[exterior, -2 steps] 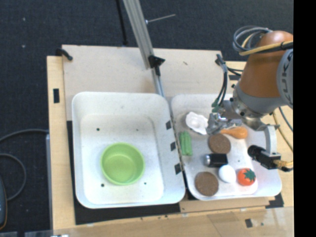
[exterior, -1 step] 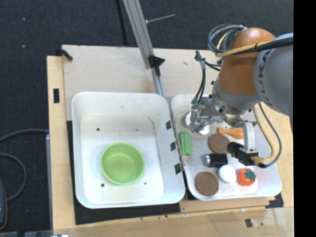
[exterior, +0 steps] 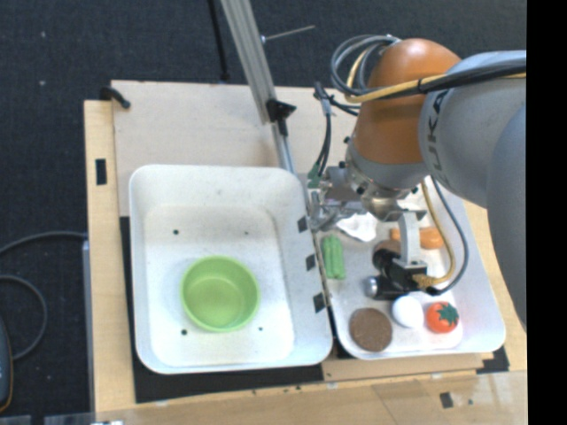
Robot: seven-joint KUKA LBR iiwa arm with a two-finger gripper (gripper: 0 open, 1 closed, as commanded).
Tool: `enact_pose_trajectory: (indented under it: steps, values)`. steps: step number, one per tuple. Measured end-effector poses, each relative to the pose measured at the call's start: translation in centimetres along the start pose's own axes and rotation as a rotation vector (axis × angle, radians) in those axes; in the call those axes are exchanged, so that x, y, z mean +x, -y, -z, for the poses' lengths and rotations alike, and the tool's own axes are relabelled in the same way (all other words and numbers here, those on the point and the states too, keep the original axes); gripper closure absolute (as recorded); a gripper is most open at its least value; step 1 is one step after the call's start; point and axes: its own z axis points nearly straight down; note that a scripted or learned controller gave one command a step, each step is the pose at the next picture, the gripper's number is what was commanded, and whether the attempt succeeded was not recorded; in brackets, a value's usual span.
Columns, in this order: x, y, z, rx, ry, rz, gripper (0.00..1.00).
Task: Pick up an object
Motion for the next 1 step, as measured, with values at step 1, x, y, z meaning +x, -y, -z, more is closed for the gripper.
enact_pose_trajectory:
  steps: [1]
  values:
    - [4.89,-0.75,-1.40,0.000,0.001,0.003,1.00]
